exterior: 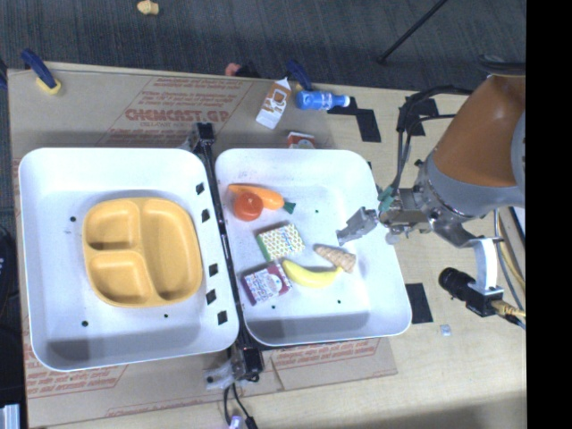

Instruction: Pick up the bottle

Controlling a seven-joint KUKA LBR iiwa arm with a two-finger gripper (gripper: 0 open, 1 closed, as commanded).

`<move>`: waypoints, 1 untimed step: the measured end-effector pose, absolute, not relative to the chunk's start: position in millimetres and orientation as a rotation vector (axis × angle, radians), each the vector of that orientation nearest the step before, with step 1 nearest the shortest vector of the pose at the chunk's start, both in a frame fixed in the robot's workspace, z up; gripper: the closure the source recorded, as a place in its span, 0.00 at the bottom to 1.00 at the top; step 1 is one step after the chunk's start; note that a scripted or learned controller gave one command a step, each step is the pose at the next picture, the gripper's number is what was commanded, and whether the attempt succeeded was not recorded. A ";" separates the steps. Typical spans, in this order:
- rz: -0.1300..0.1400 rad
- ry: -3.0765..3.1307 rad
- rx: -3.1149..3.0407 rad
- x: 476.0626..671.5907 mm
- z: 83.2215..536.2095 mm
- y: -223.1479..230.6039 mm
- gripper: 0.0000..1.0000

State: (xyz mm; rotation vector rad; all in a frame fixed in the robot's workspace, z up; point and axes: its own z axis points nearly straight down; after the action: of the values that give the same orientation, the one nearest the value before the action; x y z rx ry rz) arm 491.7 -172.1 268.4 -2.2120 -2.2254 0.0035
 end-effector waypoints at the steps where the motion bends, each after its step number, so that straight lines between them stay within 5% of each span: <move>1: 0.006 -2.230 -2.205 492.0 278.4 -171.8 1.00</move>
State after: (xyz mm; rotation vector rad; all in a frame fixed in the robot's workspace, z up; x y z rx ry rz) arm 492.0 -171.8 278.4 -2.2046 -2.2298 0.0057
